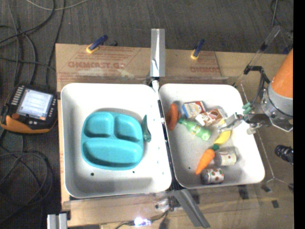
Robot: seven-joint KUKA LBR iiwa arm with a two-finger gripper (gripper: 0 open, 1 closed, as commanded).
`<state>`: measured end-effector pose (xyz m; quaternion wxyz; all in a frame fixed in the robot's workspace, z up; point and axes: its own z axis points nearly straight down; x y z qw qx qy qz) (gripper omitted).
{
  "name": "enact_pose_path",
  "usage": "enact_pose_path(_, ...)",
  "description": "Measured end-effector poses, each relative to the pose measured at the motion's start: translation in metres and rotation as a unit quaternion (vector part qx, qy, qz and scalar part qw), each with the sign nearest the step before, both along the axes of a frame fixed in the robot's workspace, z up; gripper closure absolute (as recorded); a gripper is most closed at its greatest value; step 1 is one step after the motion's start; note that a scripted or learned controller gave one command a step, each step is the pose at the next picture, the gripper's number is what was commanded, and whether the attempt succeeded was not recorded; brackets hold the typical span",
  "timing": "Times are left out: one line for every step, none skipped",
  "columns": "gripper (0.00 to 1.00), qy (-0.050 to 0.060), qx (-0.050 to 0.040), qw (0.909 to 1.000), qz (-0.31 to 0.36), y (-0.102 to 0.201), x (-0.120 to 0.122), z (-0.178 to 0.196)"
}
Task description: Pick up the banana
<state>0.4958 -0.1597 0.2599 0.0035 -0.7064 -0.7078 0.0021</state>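
Note:
The yellow banana (223, 136) lies in the right bin (248, 173), right of centre, between a green bottle (196, 130) and a small can (225, 157). My gripper (232, 122) reaches in from the right and hangs just above the banana's upper end, close to it. Nothing shows in its grip. The gripper's tip covers the banana's top.
The right bin also holds a carrot (205, 160), two small cartons (193, 109), a red-orange item (173, 116) by the left wall and a second can (212, 176). The left bin (71, 175) holds a blue divided plate (113, 140) and a teal piece (146, 130).

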Motion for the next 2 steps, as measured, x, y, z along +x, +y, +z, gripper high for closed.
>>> enact_pose_path(0.0,0.0,-0.0006,1.0,0.009,-0.043,0.034,-0.049)
enact_pose_path(0.0,-0.008,-0.0017,0.9983,0.057,-0.044,0.054,-0.152)
